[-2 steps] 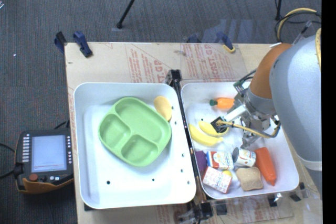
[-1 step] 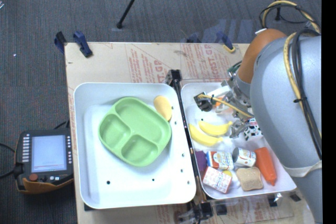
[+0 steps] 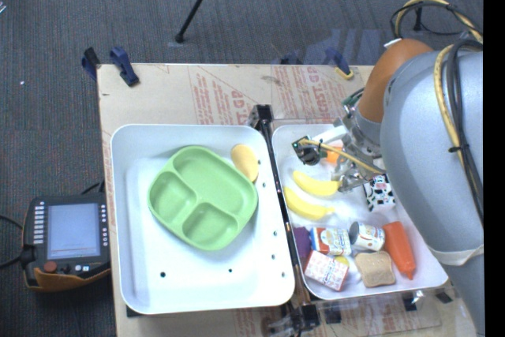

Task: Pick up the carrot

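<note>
The carrot (image 3: 399,249), orange-red and tapered, lies near the right wall of the right bin (image 3: 432,274), towards its front. My gripper (image 3: 327,158) hangs over the back of that bin, above and just behind two bananas (image 3: 314,185). It is well up and to the left of the carrot, not touching it. A small orange piece (image 3: 335,156) shows beside the gripper; I cannot tell what it is. The grey arm (image 3: 434,146) covers the bin's right back part.
The right bin also holds a black-and-white cup (image 3: 379,192), a can (image 3: 366,236), a bread slice (image 3: 374,268) and two small cartons (image 3: 327,269). The left bin (image 3: 126,249) holds a green divided plate (image 3: 203,196) and a yellow fruit (image 3: 245,162).
</note>
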You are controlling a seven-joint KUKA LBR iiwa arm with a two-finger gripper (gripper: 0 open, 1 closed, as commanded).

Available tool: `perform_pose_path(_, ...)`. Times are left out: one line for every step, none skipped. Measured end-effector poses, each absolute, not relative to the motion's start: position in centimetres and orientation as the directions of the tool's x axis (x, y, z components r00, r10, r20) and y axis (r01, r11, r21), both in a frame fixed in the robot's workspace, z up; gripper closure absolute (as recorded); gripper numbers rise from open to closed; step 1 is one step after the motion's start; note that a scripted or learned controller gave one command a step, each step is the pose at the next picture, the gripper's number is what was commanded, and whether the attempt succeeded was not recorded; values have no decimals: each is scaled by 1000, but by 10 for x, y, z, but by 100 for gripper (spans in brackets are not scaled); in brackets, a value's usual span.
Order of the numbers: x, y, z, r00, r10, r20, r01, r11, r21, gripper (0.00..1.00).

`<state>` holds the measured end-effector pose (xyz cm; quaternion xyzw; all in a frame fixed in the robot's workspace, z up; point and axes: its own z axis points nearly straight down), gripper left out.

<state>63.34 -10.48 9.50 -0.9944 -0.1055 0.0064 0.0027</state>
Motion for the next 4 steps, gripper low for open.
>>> perform_pose_path(527, -89, 86, 855, 519, -5, 519, -855, -8, 100)
perform_pose_path(527, -90, 86, 856, 517, -4, 517, -856, -7, 0)
perform_pose_path(617, -154, 86, 980, 200, -4, 200, -980, -3, 0)
perform_pose_path(530, -188, 86, 935, 355, -6, 354, -935, -6, 0)
